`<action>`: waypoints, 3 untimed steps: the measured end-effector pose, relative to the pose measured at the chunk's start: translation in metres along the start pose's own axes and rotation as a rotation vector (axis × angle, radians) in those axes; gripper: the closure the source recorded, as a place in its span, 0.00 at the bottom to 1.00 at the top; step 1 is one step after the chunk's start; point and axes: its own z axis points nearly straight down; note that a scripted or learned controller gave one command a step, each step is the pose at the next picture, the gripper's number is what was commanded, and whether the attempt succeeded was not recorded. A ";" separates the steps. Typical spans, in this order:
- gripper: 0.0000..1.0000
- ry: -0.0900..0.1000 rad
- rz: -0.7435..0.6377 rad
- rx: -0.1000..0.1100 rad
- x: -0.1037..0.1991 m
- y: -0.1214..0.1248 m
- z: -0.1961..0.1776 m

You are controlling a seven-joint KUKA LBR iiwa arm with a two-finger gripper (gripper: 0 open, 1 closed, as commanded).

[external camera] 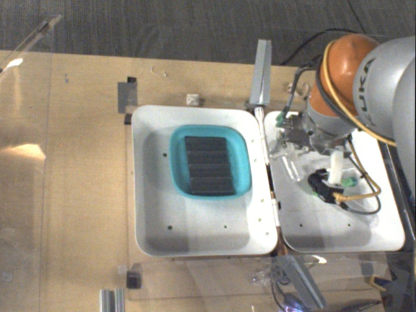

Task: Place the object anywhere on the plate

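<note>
Locating the claw [288, 156]: what is its position? (Operator)

The claw stands over the right bin [383, 236], near that bin's rear left corner, on the side nearest the left bin [153, 233]. The grey arm [390, 90] reaches in from the right, with its orange band [341, 60] above the wrist. (Inspector)

State of the claw: open, closed or gripping? (Operator)

Cannot tell. The view is not clear enough at that point to settle it. (Inspector)

Location of the object? (Operator)

The object [209, 166], a dark grey rectangular block with crosswise ridges, lies flat on the plate [243, 168]. The plate is turquoise, squarish with rounded corners, and sits in the rear half of the left bin. The object rests inside the plate's rim, roughly central, with its long side running front to rear. It is well apart from the claw. (Inspector)

Other items on the worktop [65, 207]? (Operator)

A small pale cube [192, 99] sits on the worktop just behind the left bin. (Inspector)
</note>
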 end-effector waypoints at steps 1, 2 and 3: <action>0.00 0.000 0.001 0.000 0.000 0.000 0.000; 0.00 0.001 0.116 0.000 0.045 -0.060 -0.041; 0.00 0.001 0.117 0.000 0.045 -0.060 -0.041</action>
